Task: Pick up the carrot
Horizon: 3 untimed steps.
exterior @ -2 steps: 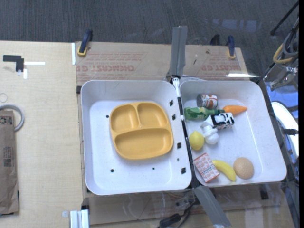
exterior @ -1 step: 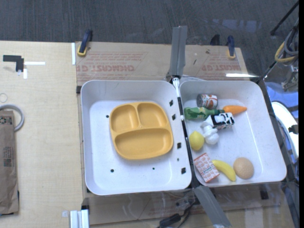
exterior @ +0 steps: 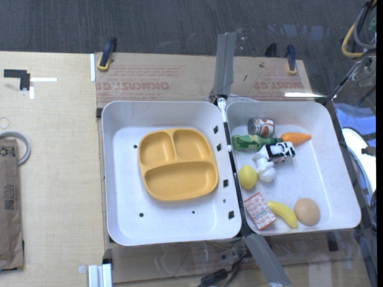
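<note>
Worktop's right bin (exterior: 335, 160) is crowded: carrot (exterior: 295, 138) touches the black-white toy (exterior: 280, 152), so a grab may snag both; pincer state can't tell.

The left bin (exterior: 114, 178) holds a yellow divided plate (exterior: 178, 164). In the right bin (exterior: 335, 160), the carrot (exterior: 295, 138) lies at the far side, just right of a can (exterior: 261, 127); a banana (exterior: 282, 213) and an egg (exterior: 306, 211) lie near.
</note>
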Available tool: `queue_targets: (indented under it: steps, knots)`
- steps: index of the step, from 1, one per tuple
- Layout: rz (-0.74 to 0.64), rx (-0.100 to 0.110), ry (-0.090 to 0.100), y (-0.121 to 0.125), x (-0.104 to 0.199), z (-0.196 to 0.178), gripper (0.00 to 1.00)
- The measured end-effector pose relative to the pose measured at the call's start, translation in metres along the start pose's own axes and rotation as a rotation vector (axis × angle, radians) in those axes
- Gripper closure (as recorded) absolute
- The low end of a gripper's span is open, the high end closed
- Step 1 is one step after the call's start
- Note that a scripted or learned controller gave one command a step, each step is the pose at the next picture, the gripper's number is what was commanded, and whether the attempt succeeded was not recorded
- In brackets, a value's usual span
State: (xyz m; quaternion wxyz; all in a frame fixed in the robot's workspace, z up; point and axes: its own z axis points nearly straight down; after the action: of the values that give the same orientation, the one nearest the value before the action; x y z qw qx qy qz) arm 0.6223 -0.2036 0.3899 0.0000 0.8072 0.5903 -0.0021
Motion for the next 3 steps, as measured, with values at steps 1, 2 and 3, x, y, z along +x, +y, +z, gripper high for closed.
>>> queue_targets:
  steps: [1, 2, 3]
  knots:
    - [-0.004, 0.002, -0.004, 0.001, 0.001, -0.008, 1.00]
    - [-0.009, 0.006, -0.009, 0.002, 0.003, -0.015, 1.00]
    - [0.042, 0.002, -0.001, -0.036, 0.002, 0.023, 1.00]
